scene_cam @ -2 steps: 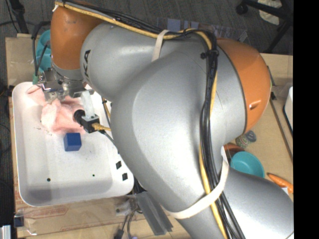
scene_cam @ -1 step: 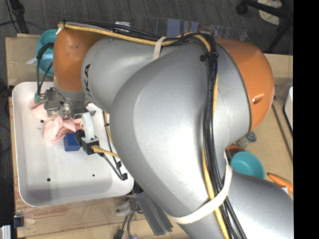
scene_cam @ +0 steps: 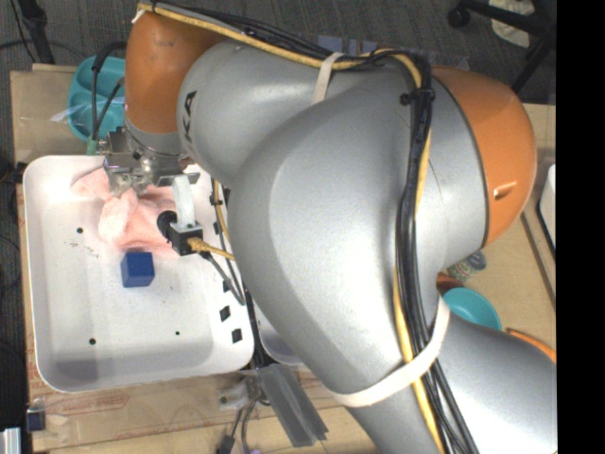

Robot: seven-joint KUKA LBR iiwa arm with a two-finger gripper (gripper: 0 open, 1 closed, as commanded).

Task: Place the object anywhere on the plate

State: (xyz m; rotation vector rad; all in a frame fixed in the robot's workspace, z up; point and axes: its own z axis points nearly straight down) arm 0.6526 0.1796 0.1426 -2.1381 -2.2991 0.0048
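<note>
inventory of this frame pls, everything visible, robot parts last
blue cube: 1, blue, on the floor of the left bin, just below the pink plate
pink plate: 1, pale pink, upper part of the left bin, partly under the hand
white bin: 1 clearly seen, white, left side of the bench; the second is mostly hidden by the arm
teal item: 1, teal, behind the left bin at top left; type unclear
teal bowl: 1, teal, right side, partly hidden by the arm
arm: 1, grey with orange band, reaching in from the right
hand: 1, metal, over the pink plate
</note>
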